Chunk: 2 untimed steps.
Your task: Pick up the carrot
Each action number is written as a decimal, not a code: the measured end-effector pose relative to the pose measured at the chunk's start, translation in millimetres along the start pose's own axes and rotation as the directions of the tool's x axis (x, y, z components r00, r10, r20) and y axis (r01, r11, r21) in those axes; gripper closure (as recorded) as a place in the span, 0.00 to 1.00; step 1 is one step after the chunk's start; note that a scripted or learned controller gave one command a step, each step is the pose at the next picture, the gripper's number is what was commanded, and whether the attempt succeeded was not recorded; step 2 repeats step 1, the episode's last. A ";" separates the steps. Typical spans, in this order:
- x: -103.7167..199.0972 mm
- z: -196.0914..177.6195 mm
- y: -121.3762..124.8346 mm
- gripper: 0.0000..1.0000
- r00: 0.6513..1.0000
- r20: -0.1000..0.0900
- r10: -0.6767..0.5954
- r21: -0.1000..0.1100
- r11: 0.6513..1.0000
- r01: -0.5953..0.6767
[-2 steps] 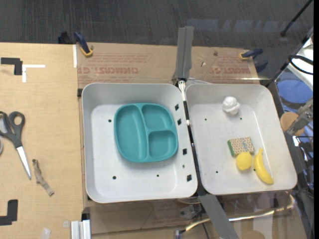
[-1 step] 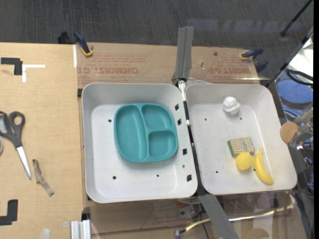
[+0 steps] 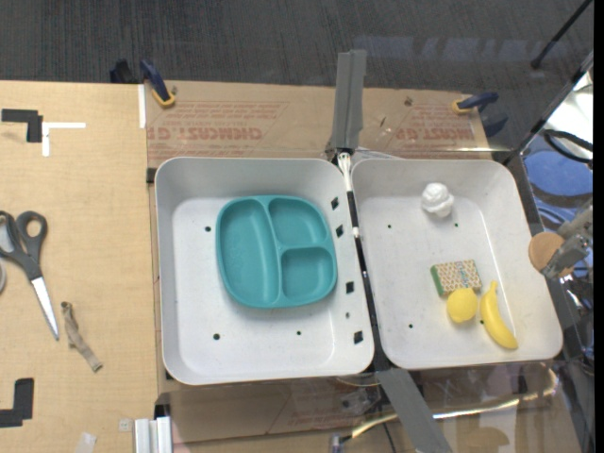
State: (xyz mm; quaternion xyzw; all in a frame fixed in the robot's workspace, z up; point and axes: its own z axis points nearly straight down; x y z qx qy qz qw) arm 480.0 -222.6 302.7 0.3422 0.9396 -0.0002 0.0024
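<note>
Carrot (image 3: 545, 250): looks to be the orange-tan rounded piece at the right rim of the right bin (image 3: 406, 343), about mid-way btw near and far. The shape is partly cut off, so ID isn't certain. Gripper (image 3: 569, 253) sits just beside it at the frame's right edge, over the rim. Whether it's spread or closed, or grasping the carrot, can't tell.

Other items in the right bin:
- banana (image 3: 497, 317) and lemon (image 3: 461, 306), touching or nearly so, near-right corner
- patterned sponge-like block (image 3: 457, 276) just far of the lemon
- white crumpled lump (image 3: 436, 199) toward the far side, well apart from the rest

None of these lie against the carrot – the banana is the closest, left and near of it.

Left bin (image 3: 184, 347) holds a teal divided plate (image 3: 277, 251) w/ 3 compartments.

Outside the bins: scissors (image 3: 28, 258) on the bench at far left and a small tan strip (image 3: 81, 336) near them. Blue clamps (image 3: 159, 85) hold the cardboard sheet (image 3: 236, 125) under the bins.

Writing: red print on the cardboard reads upside down – too small to make out reliably.
</note>
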 end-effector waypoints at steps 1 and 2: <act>0.1 -5.0 0.2 1.00 1.000 0.001 -0.018 0.000 1.000 0.018; 0.1 -5.0 0.2 1.00 1.000 0.001 -0.018 0.000 1.000 0.018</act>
